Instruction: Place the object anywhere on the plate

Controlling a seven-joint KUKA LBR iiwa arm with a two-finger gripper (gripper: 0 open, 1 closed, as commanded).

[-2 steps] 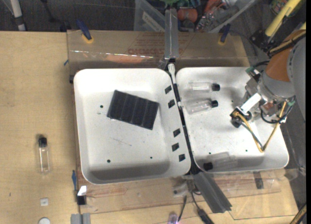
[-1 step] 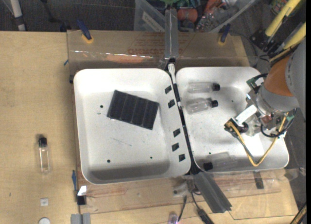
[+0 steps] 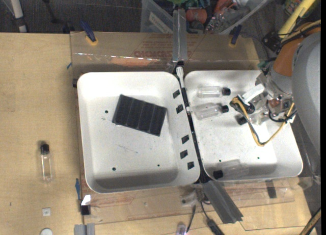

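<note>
Stray vial (image 3: pixel 45 161) lies on bench (image 3: pixel 30 101). Gripper (image 3: pixel 238 111), fingers spread and empty, sits beside vial pair (image 3: pixel 211 110) in right bin (image 3: pixel 275 162), likely pre-grasp; plate (image 3: pixel 139 115) waits left.

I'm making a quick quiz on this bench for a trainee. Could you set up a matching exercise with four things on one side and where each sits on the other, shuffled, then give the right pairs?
Things:
1. dark plate
2. two clear bottles
3. single clear vial
4. claw

Places:
A. on the wooden bench, left of both bins
B. over the right bin, beside the bottles
C. flat in the left bin
D. lying in the right bin, near its far left corner

Pairs: 1-C, 2-D, 3-A, 4-B
</note>
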